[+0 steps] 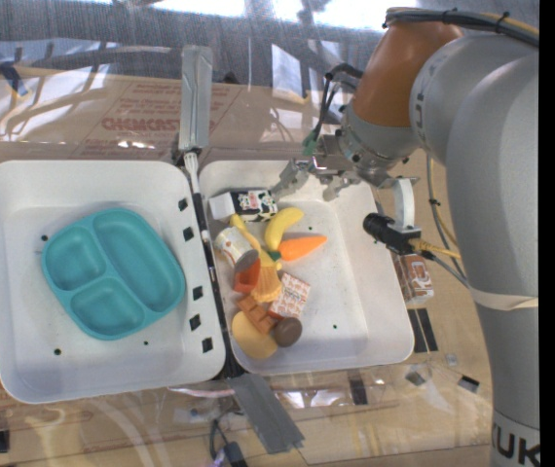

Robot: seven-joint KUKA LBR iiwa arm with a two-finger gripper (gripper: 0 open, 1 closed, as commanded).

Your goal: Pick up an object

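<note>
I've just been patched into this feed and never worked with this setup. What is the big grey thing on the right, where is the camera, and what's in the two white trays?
The camera is fixed above the bench, looking down at a slant. The big grey thing with the orange band is a robot arm reaching in from the right. Its hand hovers over the far edge of the right bin; I can't tell whether it is open or shut, and nothing shows in it. The left bin holds a teal divided plate. The right bin holds a pile of toy food: a banana, a carrot, a small milk carton and more pieces.
</note>
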